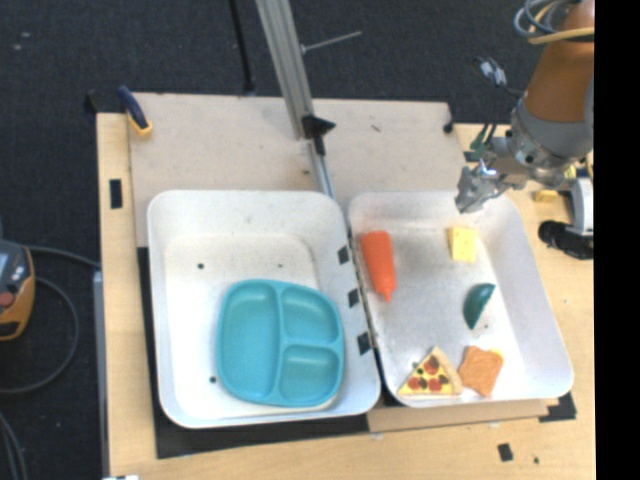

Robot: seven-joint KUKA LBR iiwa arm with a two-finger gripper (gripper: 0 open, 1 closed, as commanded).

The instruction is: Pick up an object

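From the overhead camera I see the jaws point(472, 200) poised over the back rim of the right bin point(535, 268), just behind the small yellow block point(463, 243), probably lining up on it; I cannot tell whether they are released or clenched. Around it lie a smooth orange carrot point(378, 263), a teal wedge point(478, 304), a pizza slice point(431, 375) and an orange piece point(481, 369). The left bin point(190, 228) holds a glossy blue divided plate point(281, 341).

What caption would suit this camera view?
Gripper poised above yellow block in the right bin; blue tray beside.
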